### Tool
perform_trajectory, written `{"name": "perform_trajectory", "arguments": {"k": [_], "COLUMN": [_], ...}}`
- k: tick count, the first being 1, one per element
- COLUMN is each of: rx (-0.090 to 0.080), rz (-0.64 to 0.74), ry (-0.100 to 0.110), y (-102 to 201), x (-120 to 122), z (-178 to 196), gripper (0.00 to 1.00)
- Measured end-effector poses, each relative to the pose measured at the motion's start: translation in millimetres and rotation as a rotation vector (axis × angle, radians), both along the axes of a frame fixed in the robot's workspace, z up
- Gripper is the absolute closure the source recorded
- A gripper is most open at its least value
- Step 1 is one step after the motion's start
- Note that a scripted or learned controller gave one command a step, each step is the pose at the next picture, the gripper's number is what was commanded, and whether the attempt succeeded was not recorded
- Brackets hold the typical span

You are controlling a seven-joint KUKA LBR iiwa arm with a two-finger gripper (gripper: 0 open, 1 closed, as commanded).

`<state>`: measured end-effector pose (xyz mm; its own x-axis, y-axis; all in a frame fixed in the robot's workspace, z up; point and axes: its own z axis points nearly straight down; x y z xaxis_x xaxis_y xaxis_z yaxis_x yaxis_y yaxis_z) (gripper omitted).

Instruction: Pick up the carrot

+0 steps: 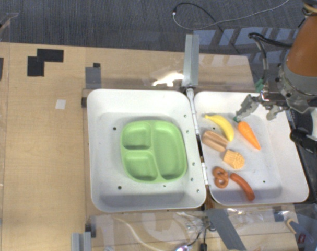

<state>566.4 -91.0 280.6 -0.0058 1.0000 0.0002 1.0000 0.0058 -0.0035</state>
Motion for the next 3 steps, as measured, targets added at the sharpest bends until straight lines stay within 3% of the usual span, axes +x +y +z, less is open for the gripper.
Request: {"name": "perform_trajectory", "arguments": {"k": [1, 2, 3], "rx": [0.0, 0.0, 0.001], "rz": [-0.17, -0.17, -0.197], "ry": [0.003, 0.002, -0.011], "y": [-64.3, -64.2, -97.6], "x": [22.1, 22.2, 7.0], "z": [-136.3, -136.2, -192.6], "gripper": [0.0, 0.0, 0.0]}}
